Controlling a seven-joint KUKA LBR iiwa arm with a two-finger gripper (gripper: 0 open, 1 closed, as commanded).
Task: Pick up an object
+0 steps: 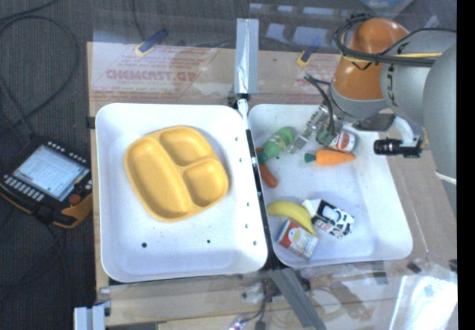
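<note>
My gripper hangs over the back of the right bin, below the orange wrist band. It sits between a green toy bottle to its left and an orange carrot to its right. A red and white can lies just behind the carrot, close to the gripper. Nearer the front lie a yellow banana, a black and white carton and a red and orange box. A small red-orange piece rests by the bin's left wall.
The left bin holds a yellow divided plate. A metal post stands behind the divide between the bins. A handheld pendant lies left of the bench. Cables run across the floor behind.
</note>
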